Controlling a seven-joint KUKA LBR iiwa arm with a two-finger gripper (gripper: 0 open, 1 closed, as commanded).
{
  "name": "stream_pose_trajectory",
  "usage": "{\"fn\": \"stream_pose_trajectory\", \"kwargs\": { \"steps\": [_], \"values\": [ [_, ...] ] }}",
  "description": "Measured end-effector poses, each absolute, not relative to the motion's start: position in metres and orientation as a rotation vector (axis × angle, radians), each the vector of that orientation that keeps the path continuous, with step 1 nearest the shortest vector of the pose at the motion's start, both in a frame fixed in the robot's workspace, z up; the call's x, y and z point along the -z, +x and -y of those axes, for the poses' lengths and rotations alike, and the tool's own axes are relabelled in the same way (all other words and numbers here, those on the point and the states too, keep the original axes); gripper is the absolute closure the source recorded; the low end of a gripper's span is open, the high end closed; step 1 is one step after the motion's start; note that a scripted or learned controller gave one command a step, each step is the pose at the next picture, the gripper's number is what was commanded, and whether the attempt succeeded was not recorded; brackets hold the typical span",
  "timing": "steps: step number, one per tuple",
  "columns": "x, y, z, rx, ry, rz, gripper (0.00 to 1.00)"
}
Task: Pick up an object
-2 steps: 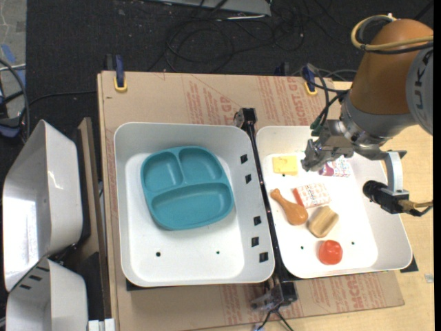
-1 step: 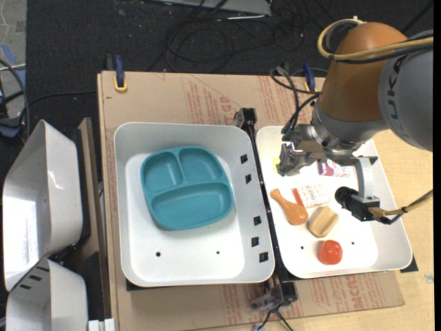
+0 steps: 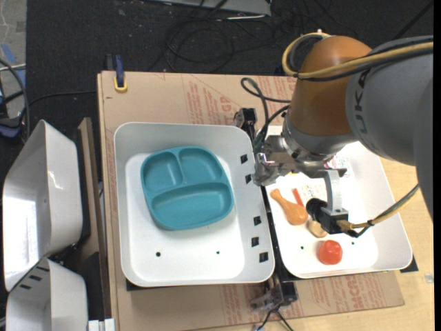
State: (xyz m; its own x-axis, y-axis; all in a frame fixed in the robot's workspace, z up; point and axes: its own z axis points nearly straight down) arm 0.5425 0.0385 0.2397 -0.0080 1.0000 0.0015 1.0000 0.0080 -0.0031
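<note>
Three small things lie in the right bin (image 3: pixel 386 250): an orange drumstick-shaped piece (image 3: pixel 288 206), a tan lump (image 3: pixel 317 229) just beside it, and a red round thing (image 3: pixel 330 252) nearer the front edge. None of them is lifted. The arm (image 3: pixel 344 95) reaches in from the right, wrist bent down over that bin's left side, with the pincer (image 3: pixel 264 167) low by the divide between the bins. Can't tell if it's released or clenched. The left bin (image 3: pixel 138 254) holds a teal divided plate (image 3: pixel 187 187) lying flat. Both bins sit on the tabletop (image 3: pixel 200 95).
</note>
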Motion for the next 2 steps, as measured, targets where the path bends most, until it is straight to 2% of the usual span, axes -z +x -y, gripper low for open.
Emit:
{"fn": "stream_pose_trajectory", "kwargs": {
  "steps": [1, 2],
  "values": [
    [-0.2251, 0.5389, -0.0966, -0.002, -2.21, 2.229, 1.0],
    [-0.2261, 0.5395, -0.0929, -0.002, -2.219, 2.222, 0.0]
  ]
}}
